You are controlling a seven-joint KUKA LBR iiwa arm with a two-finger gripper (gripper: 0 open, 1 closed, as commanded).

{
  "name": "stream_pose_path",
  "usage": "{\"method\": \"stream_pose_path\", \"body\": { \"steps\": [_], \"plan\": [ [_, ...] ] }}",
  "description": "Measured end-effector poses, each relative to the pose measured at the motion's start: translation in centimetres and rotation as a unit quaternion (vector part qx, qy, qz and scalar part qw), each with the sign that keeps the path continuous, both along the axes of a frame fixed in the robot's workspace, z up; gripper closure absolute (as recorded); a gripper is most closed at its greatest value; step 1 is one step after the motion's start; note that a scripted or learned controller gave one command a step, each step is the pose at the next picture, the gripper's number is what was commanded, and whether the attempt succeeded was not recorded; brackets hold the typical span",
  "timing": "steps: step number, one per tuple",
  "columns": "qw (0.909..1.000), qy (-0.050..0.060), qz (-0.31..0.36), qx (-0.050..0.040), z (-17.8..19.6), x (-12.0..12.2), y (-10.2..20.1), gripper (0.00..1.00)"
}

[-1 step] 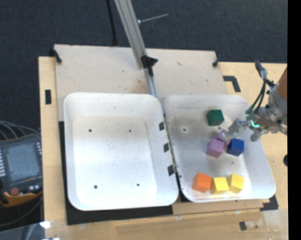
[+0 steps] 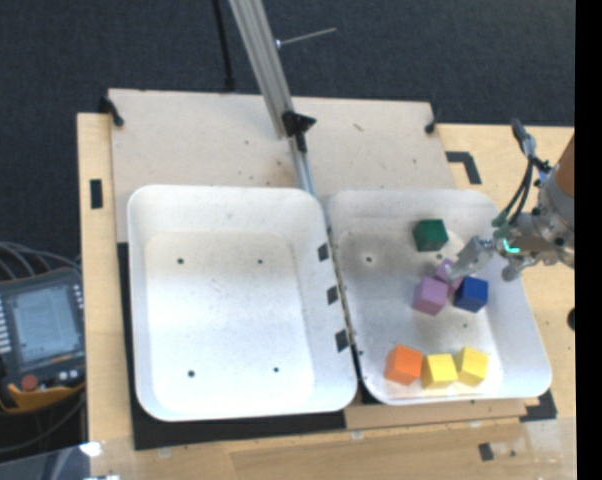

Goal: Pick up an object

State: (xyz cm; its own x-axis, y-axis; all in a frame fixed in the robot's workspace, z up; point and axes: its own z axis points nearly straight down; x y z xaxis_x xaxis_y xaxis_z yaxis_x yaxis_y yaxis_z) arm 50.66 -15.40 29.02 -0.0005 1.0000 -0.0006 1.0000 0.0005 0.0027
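The arm entered from the right edge, and the claw (image 2: 459,264) was positioned low over the right bin (image 2: 376,373), in its upper right part. A finger (image 2: 468,255) projected leftward and downward from the wrist housing, where a small green light glowed. The finger tip ended just above the purple cube (image 2: 431,294) and just left of the blue cube (image 2: 471,293). Whether the claw was spread or pressed together could not be determined, since the second finger could not be told apart. No object was visible between the fingers.

Object positions relative to the claw:

- The purple cube lay directly below and slightly left of the claw tip, tilted, very near it. Contact could not be confirmed.
- The blue cube lay just below and to the right of the tip, touching or nearly touching the purple cube.
- The green cube (image 2: 430,234) lay up and to the left of the claw, apart from it.
- The orange cube (image 2: 404,364), one yellow cube (image 2: 440,370) and a second yellow cube (image 2: 473,365) formed a row well below the claw, near the front wall of the bin.

The left bin (image 2: 231,298) lay far left of the claw, beyond the divider between the bins.
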Motion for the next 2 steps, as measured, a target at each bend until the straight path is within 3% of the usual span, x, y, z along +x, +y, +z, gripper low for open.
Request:
{"method": "stream_pose_path", "body": {
  "steps": [2],
  "plan": [
    [1.0,0.004,-0.001,0.0003,-10.6,-0.2,-0.2,0.0]
  ]
}}
